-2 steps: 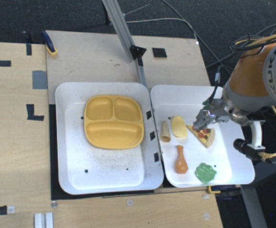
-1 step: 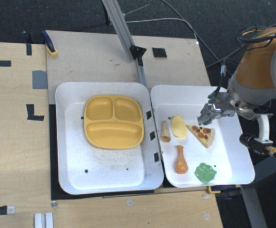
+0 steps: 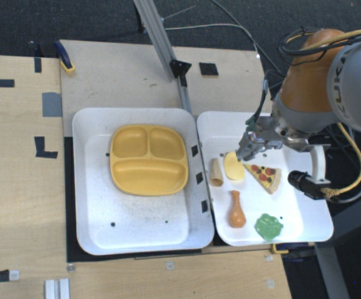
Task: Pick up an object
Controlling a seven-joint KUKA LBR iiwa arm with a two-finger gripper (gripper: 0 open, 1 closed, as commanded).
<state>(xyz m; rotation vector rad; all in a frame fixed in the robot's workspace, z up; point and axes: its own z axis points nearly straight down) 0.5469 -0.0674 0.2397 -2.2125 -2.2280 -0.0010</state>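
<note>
- The left bin (image 3: 87, 185) carries a yellow divided tray (image 3: 148, 159), lying flat near the bin's upper middle. Its three compartments look bare, and it sits well apart from the arm, so I judge it plays no part in this pick.
- The right bin (image 3: 311, 220) holds the loose pieces, all flat on its floor and mostly apart from one another, which leaves room for fingers to come down around any one of them.
- Leftmost there is a small tan roll (image 3: 216, 172), close to the wall shared with the other bin.
- Just beside it lies a pale yellow piece (image 3: 234, 167), perhaps a cheese or lemon toy; its upper edge passes under the gripper's tip.
- Below these lies an orange drumstick (image 3: 236, 209), pointing up and down the bin.
- The gripper (image 3: 248, 149) hangs low over the bin, tipped down and to the left, its tip at the pale yellow piece's top right. That suits a try at that piece, though the pizza slice is as near. The dark tip merges with the wrist's shadow, so I cannot tell how it is set, nor whether it has anything.
- A pizza slice (image 3: 264, 175) lies just right of the tip.
- A green leafy toy (image 3: 268, 226) sits near the bin's front.
</note>
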